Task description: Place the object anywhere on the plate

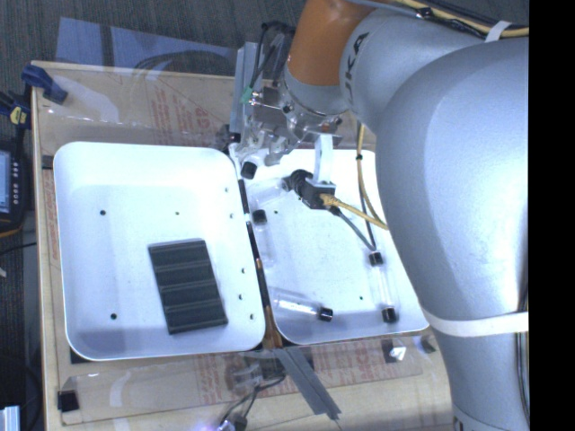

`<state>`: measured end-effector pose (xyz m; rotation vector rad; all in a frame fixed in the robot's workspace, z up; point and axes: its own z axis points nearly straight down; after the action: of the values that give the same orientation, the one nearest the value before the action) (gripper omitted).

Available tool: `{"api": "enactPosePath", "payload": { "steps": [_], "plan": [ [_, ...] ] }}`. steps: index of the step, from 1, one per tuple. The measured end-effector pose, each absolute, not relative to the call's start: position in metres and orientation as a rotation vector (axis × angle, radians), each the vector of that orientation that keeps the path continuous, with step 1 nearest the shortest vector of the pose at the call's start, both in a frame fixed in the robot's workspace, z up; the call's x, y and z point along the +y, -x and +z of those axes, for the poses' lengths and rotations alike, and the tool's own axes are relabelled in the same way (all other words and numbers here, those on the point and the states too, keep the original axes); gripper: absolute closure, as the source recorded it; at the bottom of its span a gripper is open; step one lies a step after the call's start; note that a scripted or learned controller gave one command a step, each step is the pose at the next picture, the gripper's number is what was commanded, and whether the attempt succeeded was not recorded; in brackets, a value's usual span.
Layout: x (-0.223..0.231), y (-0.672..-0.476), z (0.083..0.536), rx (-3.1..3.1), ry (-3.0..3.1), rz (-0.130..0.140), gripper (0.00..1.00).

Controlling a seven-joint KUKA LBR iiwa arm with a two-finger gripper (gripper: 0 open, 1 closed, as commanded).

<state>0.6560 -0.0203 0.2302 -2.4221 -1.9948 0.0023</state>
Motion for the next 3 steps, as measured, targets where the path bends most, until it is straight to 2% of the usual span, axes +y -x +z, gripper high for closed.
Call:
{"api": "enactPosePath", "payload": {
  "steps": [1, 2, 3],
  "plan": [
    [0.043, -0.655, 0.190, -1.453, 2.779, 0.011, 1.00],
    [0.118, -0.642, 0.140, -2.286, 2.149, 0.009, 1.00],
    [0.123, -0.569, 0.100, -2.196, 2.242, 0.004, 1.00]
  ]
}}
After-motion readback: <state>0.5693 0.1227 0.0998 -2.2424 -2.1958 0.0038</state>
